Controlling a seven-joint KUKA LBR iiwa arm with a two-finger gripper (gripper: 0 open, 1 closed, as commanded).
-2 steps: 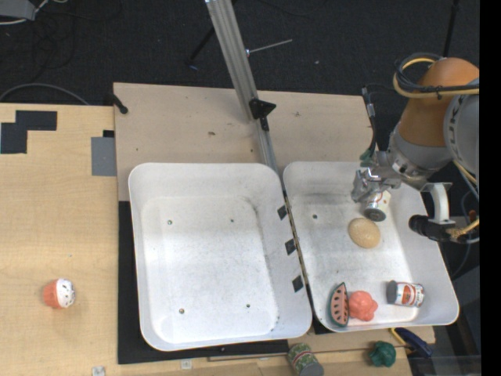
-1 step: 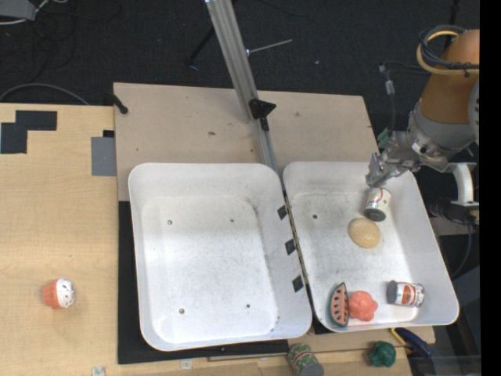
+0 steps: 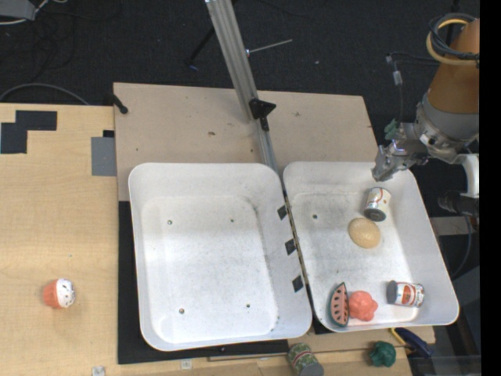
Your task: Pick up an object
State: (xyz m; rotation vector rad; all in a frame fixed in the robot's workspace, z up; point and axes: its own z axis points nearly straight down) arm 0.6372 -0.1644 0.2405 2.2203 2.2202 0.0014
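Grey two-finger gripper [image 3: 387,163] above right white bin's [image 3: 438,269] far rim, grip indistinct, small red-labelled can [image 3: 376,204] just below.

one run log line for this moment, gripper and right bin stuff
gripper: over right bin far edge, above small can | also inside: beige ball, watermelon slice

Gripper [image 3: 386,166] hovers over right bin [image 3: 438,249], just above a small can [image 3: 376,204].

- White bins [image 3: 205,180]: smooth plastic, matt, faintly scuffed grey.
- Bench top [image 3: 47,210]: pale wood-look board, smooth.
- Slanting rail [image 3: 235,49]: ribbed bare metal, dull sheen.
- Small can [image 3: 377,204]: glossy label.
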